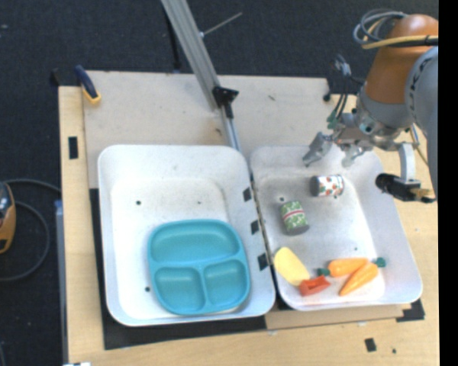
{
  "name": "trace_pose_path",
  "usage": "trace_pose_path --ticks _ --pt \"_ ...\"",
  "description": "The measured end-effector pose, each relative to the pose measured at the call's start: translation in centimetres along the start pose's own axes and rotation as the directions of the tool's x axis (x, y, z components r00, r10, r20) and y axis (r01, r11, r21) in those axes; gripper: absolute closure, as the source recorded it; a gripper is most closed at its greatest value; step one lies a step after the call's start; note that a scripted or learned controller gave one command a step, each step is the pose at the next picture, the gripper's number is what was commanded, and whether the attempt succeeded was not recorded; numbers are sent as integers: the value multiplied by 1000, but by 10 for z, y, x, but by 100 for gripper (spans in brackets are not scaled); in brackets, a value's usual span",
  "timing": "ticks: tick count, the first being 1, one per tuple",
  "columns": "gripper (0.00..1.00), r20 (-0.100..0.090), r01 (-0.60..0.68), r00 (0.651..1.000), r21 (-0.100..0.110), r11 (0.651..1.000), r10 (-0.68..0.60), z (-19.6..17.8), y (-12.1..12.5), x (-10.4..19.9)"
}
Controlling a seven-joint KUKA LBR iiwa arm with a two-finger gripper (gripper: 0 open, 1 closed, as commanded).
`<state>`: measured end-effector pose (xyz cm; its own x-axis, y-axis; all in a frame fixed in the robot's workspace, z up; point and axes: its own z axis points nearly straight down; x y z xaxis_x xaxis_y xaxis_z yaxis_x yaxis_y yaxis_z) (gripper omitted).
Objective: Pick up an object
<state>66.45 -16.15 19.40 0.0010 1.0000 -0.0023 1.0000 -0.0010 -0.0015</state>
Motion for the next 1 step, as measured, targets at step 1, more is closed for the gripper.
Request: trace_pose_path --ticks 1 --pt "0 0 -1 1000 1 1000 1 46 -1 -10"
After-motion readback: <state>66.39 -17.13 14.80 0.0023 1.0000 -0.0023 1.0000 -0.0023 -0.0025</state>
